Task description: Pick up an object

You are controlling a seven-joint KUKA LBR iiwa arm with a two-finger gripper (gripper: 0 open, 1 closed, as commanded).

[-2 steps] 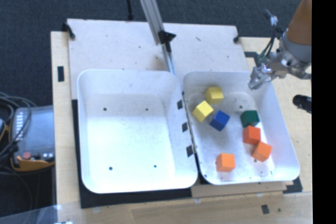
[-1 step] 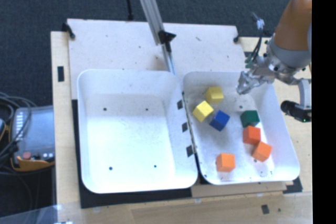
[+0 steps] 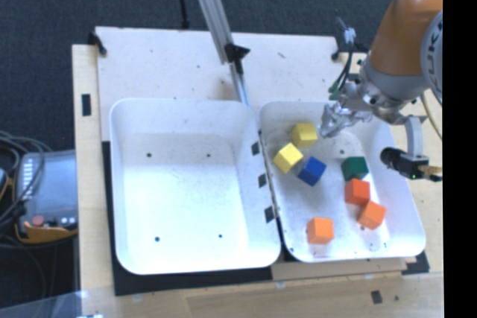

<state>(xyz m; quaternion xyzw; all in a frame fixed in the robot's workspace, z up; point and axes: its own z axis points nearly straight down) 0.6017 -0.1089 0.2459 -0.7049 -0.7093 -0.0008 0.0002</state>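
The tabletop [image 3: 149, 63] carries two shallow white bins side by side. The left bin [image 3: 119, 160] sits toward nine o'clock, and a slanted metal post [image 3: 212, 4] rises from the seam between the bins at about twelve o'clock. In the right bin [image 3: 406, 234], going left to right: a yellow cube [image 3: 288, 157] near the dividing wall, a second yellow cube [image 3: 305, 134] just beside it toward one o'clock, a blue cube [image 3: 311, 170] touching the first yellow one at four o'clock, an orange cube [image 3: 320, 229] at the bin's six o'clock, a green cube [image 3: 355, 167], a red-orange cube [image 3: 357, 191] directly below it, and another orange cube [image 3: 372, 214] at five o'clock. The hand [image 3: 330, 124] hangs just beside the second yellow cube at its three o'clock, nothing visibly between its fingers; whether it is wide or narrow I cannot tell.
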